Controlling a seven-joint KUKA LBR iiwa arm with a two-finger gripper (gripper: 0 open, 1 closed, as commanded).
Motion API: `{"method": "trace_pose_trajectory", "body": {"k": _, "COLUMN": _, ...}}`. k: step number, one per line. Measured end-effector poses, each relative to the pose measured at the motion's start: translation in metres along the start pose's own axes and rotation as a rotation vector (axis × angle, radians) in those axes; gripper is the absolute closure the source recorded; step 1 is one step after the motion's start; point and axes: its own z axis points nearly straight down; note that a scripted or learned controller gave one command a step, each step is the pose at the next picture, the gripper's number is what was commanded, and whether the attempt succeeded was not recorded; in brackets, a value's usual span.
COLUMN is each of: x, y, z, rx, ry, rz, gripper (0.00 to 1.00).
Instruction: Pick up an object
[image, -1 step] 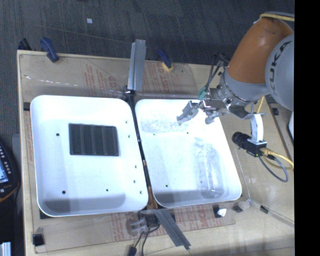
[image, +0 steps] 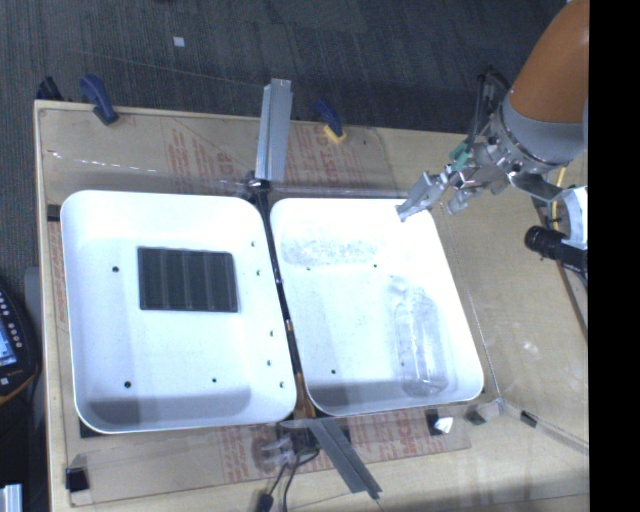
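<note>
A dark grey ribbed rectangular block (image: 188, 279) lies flat in the left bin (image: 90, 380), towards its far side. In the right bin (image: 340, 385) a clear plastic bottle (image: 418, 340) lies along the right wall, hard to make out against the white. A faint clear wrapper-like thing (image: 328, 250) rests near that bin's far edge. My gripper (image: 428, 205) hangs above the right bin's far right corner, raised off the floor and open, with nothing between its fingers.
A metal bar (image: 274, 130) rises from the divider between the two bins at the back. Blue clamps (image: 98, 98) sit on the bench's far edge. Bare bench lies to the right of the right bin.
</note>
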Motion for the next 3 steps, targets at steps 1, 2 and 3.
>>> {"method": "trace_pose_trajectory", "body": {"k": 1, "x": -0.011, "y": -0.019, "z": 0.089, "rx": 0.006, "ry": 0.002, "rz": 0.251, "gripper": 0.0}}
{"method": "trace_pose_trajectory", "body": {"k": 2, "x": -0.001, "y": -0.059, "z": -0.005, "rx": -0.001, "ry": 0.001, "rz": 0.415, "gripper": 0.0}}
{"method": "trace_pose_trajectory", "body": {"k": 3, "x": 0.009, "y": -0.083, "z": 0.01, "rx": 0.003, "ry": 0.002, "rz": 0.363, "gripper": 0.0}}
